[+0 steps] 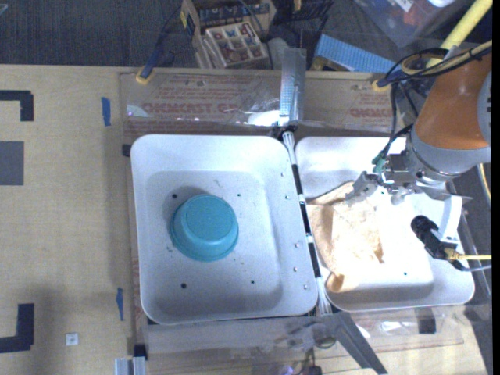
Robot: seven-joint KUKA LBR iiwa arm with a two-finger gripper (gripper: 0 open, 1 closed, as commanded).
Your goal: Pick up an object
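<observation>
Nearest us, at the frame's right, our grey and orange arm [457,108] reaches over the right bin [445,283]. We cannot tell how our hand [367,187] is set. It hovers above a tan cloth [355,233] lying in that bin. A blue bowl [205,226] sits upside down in the left bin [156,162], well apart.

Blue bowl [205,226] upside down in left bin; tan cloth [355,233] crumpled in right bin.
</observation>
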